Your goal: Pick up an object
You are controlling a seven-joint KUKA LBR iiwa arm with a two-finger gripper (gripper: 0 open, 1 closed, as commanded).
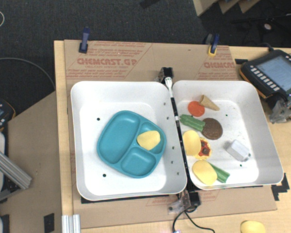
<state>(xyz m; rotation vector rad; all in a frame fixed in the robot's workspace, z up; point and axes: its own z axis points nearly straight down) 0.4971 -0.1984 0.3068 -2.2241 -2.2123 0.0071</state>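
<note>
Hand's state: cannot tell. Candidates crowd right bin (262,106) against its left wall; yellow pieces (191,142), green bean (192,123), brown disc (212,128) touching, so a grasp may slip or snag neighbours.

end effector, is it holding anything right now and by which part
That cannot be told from this camera view. The yellow piece lies loose on the blue plate, and the other items, like the brown disc, lie loose in the right bin.
</note>
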